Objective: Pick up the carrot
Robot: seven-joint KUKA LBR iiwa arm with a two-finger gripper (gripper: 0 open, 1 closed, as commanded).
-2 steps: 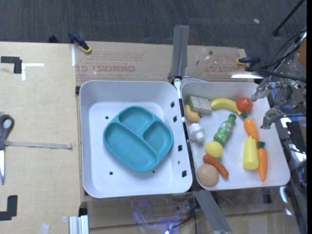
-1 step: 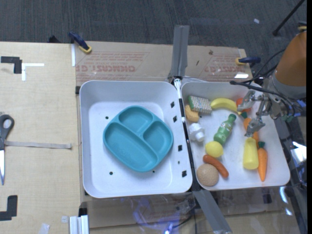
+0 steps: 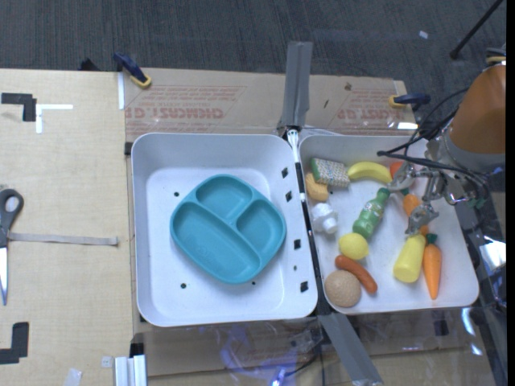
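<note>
The carrot (image 3: pixel 433 270) lies by the right bin's (image 3: pixel 463 300) right wall, touching a yellow bottle (image 3: pixel 409 259). The end effector (image 3: pixel 422 207) hovers above, released and empty. It could grab the bottle instead.

A dark grey carpet floor (image 3: pixel 201 14) fills the top of the view, far above and to the left of the pincer. Under it lies a light wooden bench top (image 3: pixel 56 183), well to the left of the pincer, with black marks and a strip of tape on it. A brown cardboard sheet (image 3: pixel 209 107) with red printed letters lies up and to the left of the pincer, fixed by blue-and-yellow clamps (image 3: pixel 133 69). Scissors (image 3: pixel 6 232) rest at the far left edge.
</note>
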